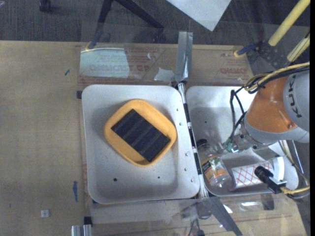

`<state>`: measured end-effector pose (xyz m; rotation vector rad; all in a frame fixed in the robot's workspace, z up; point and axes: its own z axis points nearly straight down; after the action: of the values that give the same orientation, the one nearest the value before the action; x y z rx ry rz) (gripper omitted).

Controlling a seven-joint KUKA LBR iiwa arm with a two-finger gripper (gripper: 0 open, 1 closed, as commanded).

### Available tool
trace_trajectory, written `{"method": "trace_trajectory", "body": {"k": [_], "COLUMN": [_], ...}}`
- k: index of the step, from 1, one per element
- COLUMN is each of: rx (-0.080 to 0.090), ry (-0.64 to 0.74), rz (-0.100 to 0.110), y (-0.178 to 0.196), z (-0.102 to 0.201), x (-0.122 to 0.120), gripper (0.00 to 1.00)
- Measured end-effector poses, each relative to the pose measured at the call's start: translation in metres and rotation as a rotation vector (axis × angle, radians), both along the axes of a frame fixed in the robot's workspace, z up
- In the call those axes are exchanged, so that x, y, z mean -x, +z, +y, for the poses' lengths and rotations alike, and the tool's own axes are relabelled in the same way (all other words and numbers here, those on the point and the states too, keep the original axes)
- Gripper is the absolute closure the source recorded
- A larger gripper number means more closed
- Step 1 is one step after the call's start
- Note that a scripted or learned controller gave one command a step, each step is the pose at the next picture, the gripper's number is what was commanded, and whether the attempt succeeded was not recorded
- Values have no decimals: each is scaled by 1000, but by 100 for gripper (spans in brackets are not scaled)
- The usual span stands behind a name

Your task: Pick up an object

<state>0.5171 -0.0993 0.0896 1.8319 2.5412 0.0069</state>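
- End effector (230, 145) sits low in the right bin (211, 102), tucked under the wrist; whether it's open or closed, I can't tell.
- One clear bottle (215, 169) lies just beside it, toward the bench front.
- One red-latticed packet (246, 175) lies next to the bottle.
- One yellow tray (140, 132) sits in the left bin (98, 181).

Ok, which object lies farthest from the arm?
The yellow tray with the black ribbed panel, alone in the left bin; the small bottle and the red-patterned white pack lie in the right bin by the arm.
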Motion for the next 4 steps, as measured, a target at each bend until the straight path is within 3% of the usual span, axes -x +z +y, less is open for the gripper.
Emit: {"method": "trace_trajectory", "body": {"k": [1, 2, 3, 4], "rx": [-1, -2, -1, -1], "ry": [-52, -134, -132, -132], "rz": [9, 12, 9, 10], "y": [95, 95, 104, 104], "z": [46, 33, 33, 33], "x": [-32, -23, -24, -24], "gripper": [0, 0, 100, 0]}}
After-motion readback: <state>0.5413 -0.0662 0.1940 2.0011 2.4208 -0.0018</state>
